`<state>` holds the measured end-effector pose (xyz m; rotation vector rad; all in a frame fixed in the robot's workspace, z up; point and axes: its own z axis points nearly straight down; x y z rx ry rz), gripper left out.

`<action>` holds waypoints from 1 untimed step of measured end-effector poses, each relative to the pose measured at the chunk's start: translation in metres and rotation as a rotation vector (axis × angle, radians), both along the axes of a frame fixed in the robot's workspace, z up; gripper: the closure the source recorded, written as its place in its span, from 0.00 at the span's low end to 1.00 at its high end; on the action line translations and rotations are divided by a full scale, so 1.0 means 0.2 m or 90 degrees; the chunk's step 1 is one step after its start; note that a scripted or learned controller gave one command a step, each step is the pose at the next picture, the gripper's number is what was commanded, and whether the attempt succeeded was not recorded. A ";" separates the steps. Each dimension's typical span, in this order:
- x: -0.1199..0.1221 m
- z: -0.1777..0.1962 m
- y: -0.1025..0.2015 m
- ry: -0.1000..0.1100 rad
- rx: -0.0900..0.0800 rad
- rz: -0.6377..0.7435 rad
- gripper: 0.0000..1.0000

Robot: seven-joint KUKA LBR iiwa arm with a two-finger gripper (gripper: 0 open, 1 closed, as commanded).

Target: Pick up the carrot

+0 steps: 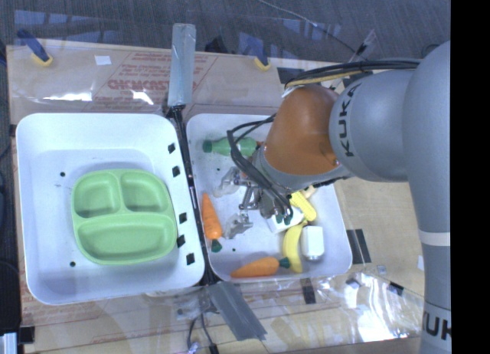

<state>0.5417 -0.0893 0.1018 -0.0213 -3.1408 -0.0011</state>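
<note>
— Two carrots are lying in the right bin (pixel 331 214). One carrot (pixel 210 217) is resting by the left wall, pointing up and down. The other carrot (pixel 258 267) is lying flat along the near wall.

— What is the claw (pixel 239 208) doing?

— It is hanging over the bin floor, just beside the first carrot. Its metal fingers (pixel 237 225) are sitting a little apart, and nothing is sitting between them.

— What else is lying there?

— Yellow bananas (pixel 294 242) are lying by a white block (pixel 312 241), and a green bottle (pixel 230 146) is peeking out at the back. A green tray (pixel 122 215) is sitting in the left bin (pixel 38 153).
</note>
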 end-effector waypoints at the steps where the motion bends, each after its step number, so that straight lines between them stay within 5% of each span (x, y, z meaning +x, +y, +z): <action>1: -0.15 -0.06 -0.04 0.002 0.000 -0.089 0.00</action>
